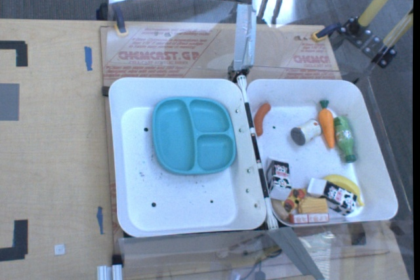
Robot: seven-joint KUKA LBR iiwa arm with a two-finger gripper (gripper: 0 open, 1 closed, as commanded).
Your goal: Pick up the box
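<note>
Bins fill mid-frame: the left bin (125, 141) holds a teal plate (194, 135); low in the right bin (374, 141) we see the cow-print box (280, 176) (against the dividing wall). Claw state: we cannot tell.

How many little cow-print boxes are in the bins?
2. One box lies near the right bin's left wall. The other box lies at its front right, against the banana. More could be hidden in the front pile.
</note>
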